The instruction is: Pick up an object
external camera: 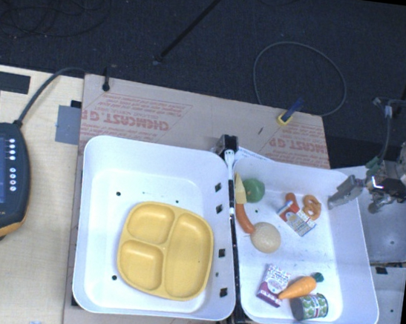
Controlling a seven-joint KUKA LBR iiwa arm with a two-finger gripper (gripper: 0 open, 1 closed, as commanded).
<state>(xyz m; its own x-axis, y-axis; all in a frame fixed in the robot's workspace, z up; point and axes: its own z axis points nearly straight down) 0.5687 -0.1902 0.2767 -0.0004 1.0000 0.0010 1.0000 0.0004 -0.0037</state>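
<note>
the gripper (368,190) hangs by the right bin's (359,250) far edge, fingers spread, holding nothing. i'd say it's at the approach step. next it must swing in over something, maybe the carrot (298,287), orange and tapered, lying near the bin's front.

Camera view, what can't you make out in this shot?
- Gripper: at the right bin's far right corner, small and blurred; finger state unreadable.
- Arm: cut off by the right edge.
- Purple packet and can labels: too small.
- Hot dog: partly behind the divider.
</note>
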